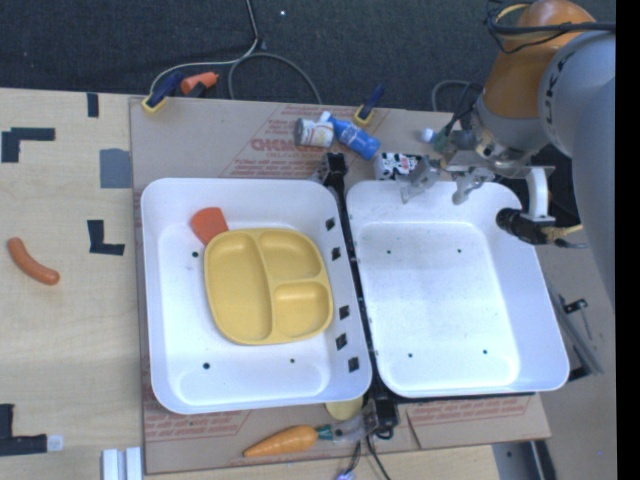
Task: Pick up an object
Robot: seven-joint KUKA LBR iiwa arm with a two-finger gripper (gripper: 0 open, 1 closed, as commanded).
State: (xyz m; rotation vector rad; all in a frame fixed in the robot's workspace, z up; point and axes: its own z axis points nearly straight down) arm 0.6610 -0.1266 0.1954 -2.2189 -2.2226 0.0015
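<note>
Jaws [437,185] seen spread, nothing between them, poised over far rim of right bin [520,368]. Left bin [170,368] occupied by yellow divided plate [268,285]; orange block [209,224] lodged touching plate's far-left edge.

I'm looking at a robot lab test bench, judging by the grey and orange arm [560,68] reaching over two white bins [160,268] on a cardboard sheet [270,148] held by clamps [180,86], with loose cable [255,38] and black tape marks [25,143].
</note>
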